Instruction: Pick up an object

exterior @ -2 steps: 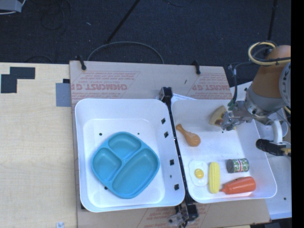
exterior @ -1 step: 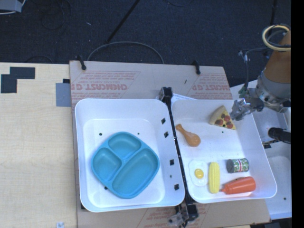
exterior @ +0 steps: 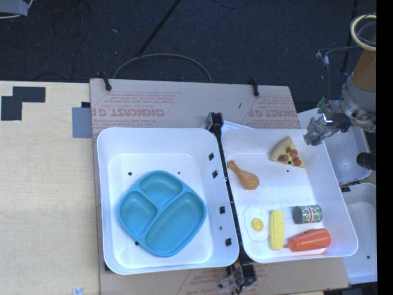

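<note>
My end effector hovered at the right white bin's upper right rim; its opening I could not tell. The tan plastic drumstick lay diagonally, knob lower right, well apart from the triangular pizza slice, yellow corn cob, fried egg, small can and orange carrot.

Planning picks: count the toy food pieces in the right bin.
6. Pizza slice at back, brown drumstick centre-left, fried egg and yellow corn cob front-left, small can and orange carrot front-right.
</note>
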Controlling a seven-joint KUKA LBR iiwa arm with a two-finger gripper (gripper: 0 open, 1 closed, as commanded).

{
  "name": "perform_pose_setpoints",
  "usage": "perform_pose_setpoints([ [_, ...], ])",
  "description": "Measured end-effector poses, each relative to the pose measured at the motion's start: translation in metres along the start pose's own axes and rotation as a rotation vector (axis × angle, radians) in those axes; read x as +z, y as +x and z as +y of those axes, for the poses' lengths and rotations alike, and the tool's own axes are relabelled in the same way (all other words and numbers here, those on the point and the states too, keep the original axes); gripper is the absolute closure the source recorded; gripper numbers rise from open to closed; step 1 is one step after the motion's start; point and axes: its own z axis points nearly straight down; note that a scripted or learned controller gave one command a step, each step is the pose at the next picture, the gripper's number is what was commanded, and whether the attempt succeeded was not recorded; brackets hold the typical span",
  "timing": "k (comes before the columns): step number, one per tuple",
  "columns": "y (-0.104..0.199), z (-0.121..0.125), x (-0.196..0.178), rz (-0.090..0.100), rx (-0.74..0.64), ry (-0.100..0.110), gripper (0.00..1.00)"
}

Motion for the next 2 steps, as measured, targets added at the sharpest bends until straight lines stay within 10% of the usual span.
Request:
perform_pose_setpoints([
  [2, 0.097, -0.002, 0.021, 0.003, -0.002, 0.007, 1.0],
])
